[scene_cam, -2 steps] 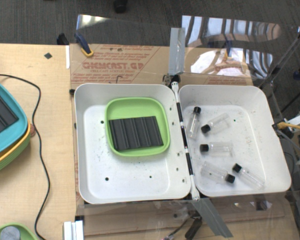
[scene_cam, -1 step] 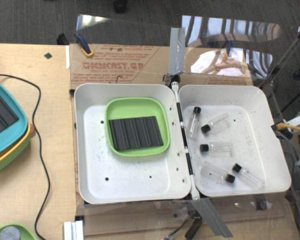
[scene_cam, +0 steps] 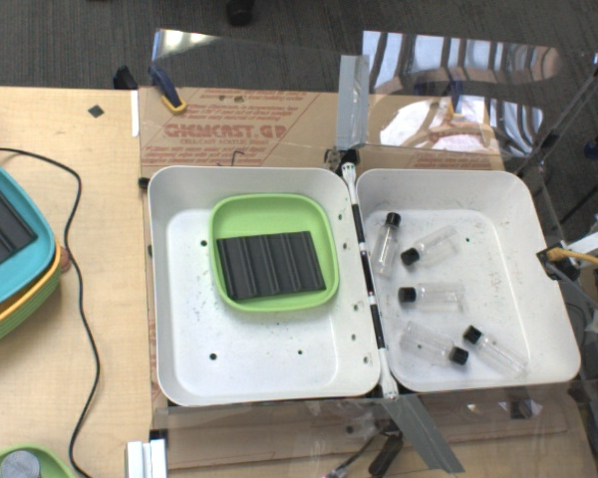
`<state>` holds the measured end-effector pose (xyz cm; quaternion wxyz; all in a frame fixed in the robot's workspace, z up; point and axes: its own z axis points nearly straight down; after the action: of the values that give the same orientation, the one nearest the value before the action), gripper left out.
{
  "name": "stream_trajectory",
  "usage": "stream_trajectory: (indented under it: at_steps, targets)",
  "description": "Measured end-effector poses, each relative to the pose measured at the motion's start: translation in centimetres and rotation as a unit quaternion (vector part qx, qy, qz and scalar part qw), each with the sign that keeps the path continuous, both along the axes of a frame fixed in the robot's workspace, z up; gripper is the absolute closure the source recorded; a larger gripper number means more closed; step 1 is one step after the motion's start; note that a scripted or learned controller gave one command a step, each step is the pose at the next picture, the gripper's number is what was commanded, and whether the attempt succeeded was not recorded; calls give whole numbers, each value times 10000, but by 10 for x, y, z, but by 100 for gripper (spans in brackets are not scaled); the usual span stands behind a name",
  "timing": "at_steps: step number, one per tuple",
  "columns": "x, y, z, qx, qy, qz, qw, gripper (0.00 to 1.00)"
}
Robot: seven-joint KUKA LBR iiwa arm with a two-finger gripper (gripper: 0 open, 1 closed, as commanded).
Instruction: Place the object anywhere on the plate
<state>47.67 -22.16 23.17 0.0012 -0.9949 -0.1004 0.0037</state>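
green plate in left bin; five clear vials in right bin; gripper state: cannot tell.

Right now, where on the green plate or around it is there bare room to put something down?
The green plate has a dark ribbed mat over its middle, leaving bare rim around it. The left bin has open floor in front of the plate. The right bin is crowded with clear vials.

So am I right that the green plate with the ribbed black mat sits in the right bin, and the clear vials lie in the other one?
Not quite. The camera view shows the green plate with its black mat in the left bin. The clear vials lie in the right bin.
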Motion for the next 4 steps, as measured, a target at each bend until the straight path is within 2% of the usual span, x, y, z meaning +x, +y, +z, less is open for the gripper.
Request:
stream_trajectory:
  at_steps: [4]
  targets:
    - [0,0,-6,-5,-15,-11,10000,0]
